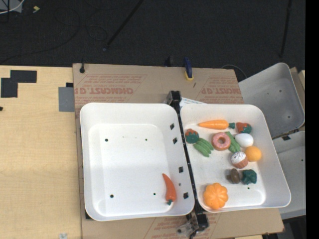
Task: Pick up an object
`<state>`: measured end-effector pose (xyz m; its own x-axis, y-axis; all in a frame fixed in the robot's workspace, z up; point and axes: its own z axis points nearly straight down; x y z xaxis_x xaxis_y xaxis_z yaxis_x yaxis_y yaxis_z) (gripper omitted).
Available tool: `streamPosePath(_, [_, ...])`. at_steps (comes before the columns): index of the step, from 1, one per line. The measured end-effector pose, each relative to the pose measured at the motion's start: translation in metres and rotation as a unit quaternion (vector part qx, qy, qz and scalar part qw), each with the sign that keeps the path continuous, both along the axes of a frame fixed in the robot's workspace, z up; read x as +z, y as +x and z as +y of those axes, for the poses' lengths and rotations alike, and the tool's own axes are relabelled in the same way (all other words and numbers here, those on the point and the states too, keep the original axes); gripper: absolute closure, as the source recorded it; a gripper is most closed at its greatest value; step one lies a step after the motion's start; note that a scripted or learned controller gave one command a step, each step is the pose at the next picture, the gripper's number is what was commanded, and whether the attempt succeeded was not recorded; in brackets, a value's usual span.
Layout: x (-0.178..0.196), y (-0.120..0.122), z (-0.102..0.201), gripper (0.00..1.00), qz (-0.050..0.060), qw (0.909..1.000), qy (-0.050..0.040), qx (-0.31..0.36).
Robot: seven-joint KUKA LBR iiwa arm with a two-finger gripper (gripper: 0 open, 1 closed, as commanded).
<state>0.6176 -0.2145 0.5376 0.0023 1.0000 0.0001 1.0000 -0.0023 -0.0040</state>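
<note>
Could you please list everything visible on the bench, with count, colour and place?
Bins: two, white, side by side on brown board.
Chilli: one, red-orange, left bin, lower right corner.
Carrot: one, orange, right bin, top.
Pumpkin: one, orange, right bin, bottom.
Doughnut: one, pink, right bin, middle.
Egg: one, white, right of doughnut.
Orange ball: one, below egg.
Green pods: one piece, left of doughnut.
Broccoli: one, dark green, right bin, lower right.
Clamp: one, blue and yellow, board's top edge.
</note>
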Motion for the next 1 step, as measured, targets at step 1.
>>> streamPosePath(1, [-0.1828,0.0257,0.0037,1.0,0.007,1.0,0.0032,0.002])
